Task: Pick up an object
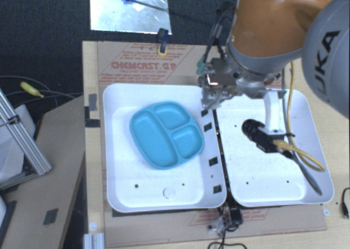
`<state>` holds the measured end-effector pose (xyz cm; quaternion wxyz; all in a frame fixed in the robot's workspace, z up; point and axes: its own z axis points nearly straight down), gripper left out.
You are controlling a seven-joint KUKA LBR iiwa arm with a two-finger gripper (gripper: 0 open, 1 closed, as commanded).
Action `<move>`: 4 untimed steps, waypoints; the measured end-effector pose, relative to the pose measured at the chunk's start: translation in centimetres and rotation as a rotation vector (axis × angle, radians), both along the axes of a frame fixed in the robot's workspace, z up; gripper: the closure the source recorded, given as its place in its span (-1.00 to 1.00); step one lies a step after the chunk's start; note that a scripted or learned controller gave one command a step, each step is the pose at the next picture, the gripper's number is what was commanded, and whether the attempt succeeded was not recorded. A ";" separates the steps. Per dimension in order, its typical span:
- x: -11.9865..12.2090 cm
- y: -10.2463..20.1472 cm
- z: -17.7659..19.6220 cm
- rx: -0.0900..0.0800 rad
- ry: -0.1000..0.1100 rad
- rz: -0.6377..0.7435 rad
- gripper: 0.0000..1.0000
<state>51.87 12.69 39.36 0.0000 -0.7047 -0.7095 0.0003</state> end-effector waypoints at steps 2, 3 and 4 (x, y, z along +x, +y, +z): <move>-2.0 -11.3 5.1 -0.003 0.005 -0.016 1.00; -3.3 -6.3 -1.7 0.001 0.004 0.001 1.00; -3.2 -4.3 1.5 0.002 -0.005 -0.001 1.00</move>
